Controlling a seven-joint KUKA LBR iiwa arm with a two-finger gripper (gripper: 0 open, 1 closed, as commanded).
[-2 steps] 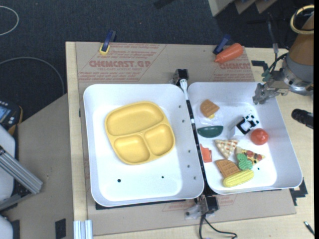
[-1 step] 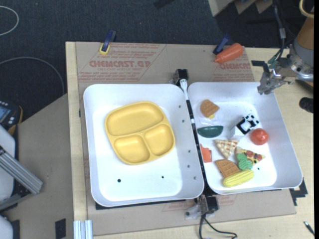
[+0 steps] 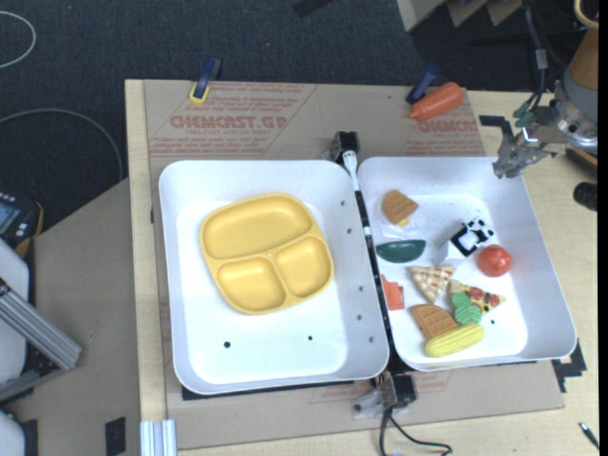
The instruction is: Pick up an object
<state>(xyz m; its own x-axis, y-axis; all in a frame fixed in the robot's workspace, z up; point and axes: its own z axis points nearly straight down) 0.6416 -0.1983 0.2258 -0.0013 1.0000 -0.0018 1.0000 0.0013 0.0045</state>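
Observation:
The right bin [image 3: 532, 207] holds several toy foods: a brown toast piece [image 3: 399, 207], a dark green leaf-shaped piece [image 3: 401, 250], a black-and-white cube [image 3: 470, 237], a red tomato [image 3: 493, 259], a pizza slice [image 3: 432, 279], a green vegetable [image 3: 465, 307], a brown waffle [image 3: 434, 319] and a yellow corn cob [image 3: 454, 340]. My gripper [image 3: 511, 160] hangs over the far right corner of this bin, apart from all the pieces. Nothing shows in its grasp.
The left bin [image 3: 180, 207] carries a yellow divided plate [image 3: 266, 252]. An orange carrot [image 3: 437, 101] lies on the cardboard behind the right bin. A small red piece [image 3: 394, 294] sits by the wall between the bins.

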